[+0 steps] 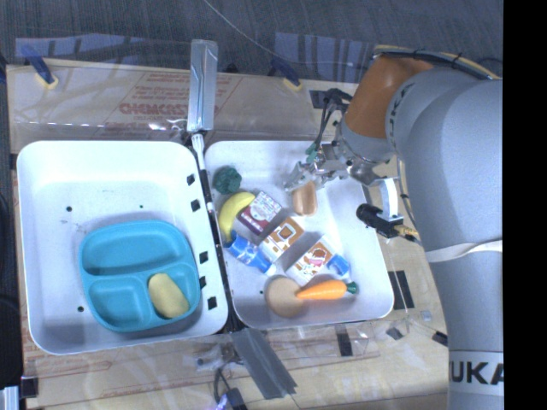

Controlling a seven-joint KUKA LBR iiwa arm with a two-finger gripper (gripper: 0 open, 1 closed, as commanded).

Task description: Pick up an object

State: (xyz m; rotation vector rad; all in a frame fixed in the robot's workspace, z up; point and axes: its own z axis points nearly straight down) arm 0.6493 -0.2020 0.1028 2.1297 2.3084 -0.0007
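I can't make out the gripper [309,171] fingers; they blur into the right bin [376,301]. The arm [444,169] runs off the frame's right and bottom. The boxes [282,237] overlap, labels too small to read. The carrot [323,291] covers part of the round thing [282,297].

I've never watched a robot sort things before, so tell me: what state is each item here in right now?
Metal two-finger gripper: low over right white bin, beside tan cylinder.
Orange toy carrot: lying flat.
Yellow banana: lying by the divider.
Blue sectioned tray: flat in left bin.
Yellow potato-shaped toy: resting in tray.
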